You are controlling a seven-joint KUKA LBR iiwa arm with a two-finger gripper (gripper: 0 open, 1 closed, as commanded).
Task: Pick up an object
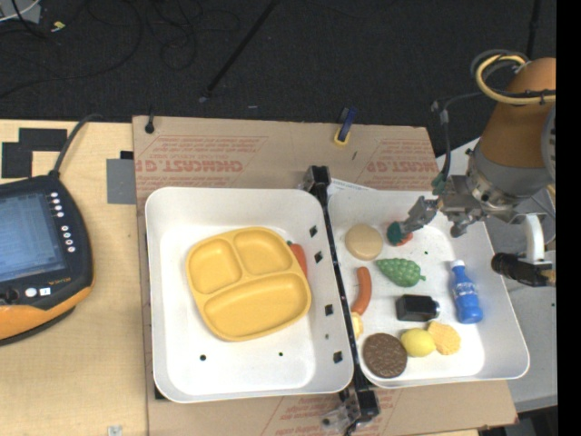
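Note:
My gripper (438, 220) hangs open over the back of the right bin (508, 352), with nothing between its fingers. Its left fingertip (416, 218) is just above a small dark green and red object (398, 234). Around it in that bin lie a tan bun (365, 241), a green bumpy fruit (400, 270), a sausage (363, 288), a black block (417, 308), a blue bottle (466, 292), a brown cookie (385, 355), a lemon (418, 342) and a yellow ridged piece (444, 338).
The left bin (172, 334) holds a yellow divided plate (248, 282) with an orange piece (299, 257) at its right edge. A black divider (331, 271) separates the bins. A control pendant (36, 252) lies far left. A blue clip (344, 127) sits on the cardboard behind.

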